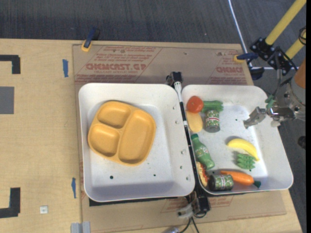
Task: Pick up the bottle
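Gripper (253, 119): set low over the right bin (272, 144), near its right wall, at the end of the arm's wrist (284, 111), which comes in from the right edge; its grey tip points left and slightly down; whether the fingers stand wide or narrow cannot be told, and nothing is seen between them. Bottle (201, 152): green, with a red-and-white label, lying on its side, well to the left of the gripper and below it in the view, along the left wall of the same bin, its cap toward the top of the view. Can (212, 120): green-labelled, to the left of the gripper at about its own height, apart from it. Tomato (195, 104) and green vegetable (212, 105): farther left and a little above, side by side at the bin's upper left. Yellow pear-shaped fruit (195, 123): just left of the can. Banana (242, 147): below the gripper, near it but not touching. Green leafy piece (244, 161): just under the banana. Carrot (239, 178) and second can (221, 182): lower still, at the bin's bottom edge, touching each other. Yellow divided plate (121, 132): far to the left, in the left bin (97, 178).
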Controlling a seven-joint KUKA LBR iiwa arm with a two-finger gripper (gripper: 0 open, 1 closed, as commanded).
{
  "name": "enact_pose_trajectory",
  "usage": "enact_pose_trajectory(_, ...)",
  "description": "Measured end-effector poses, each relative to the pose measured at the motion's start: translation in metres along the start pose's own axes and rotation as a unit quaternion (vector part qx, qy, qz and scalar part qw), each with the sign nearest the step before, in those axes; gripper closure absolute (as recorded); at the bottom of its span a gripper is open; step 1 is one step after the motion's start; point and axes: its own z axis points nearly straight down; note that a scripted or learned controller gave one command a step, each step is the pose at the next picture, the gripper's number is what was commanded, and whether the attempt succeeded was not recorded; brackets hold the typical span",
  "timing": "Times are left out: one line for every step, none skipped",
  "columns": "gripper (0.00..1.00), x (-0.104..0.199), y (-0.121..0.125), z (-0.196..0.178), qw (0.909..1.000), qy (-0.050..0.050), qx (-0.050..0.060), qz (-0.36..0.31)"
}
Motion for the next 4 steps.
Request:
enact_pose_trajectory(0.00,0.074,-0.009,0.052,0.9988,0.001,0.001,0.049)
enact_pose_trajectory(0.00,0.146,-0.063,0.025,0.9999,0.001,0.002,0.012)
enact_pose_trajectory(0.00,0.161,-0.014,0.025,0.9957,0.000,0.000,0.093)
enact_pose_trajectory(0.00,0.208,-0.064,0.025,0.9860,0.001,0.003,0.167)
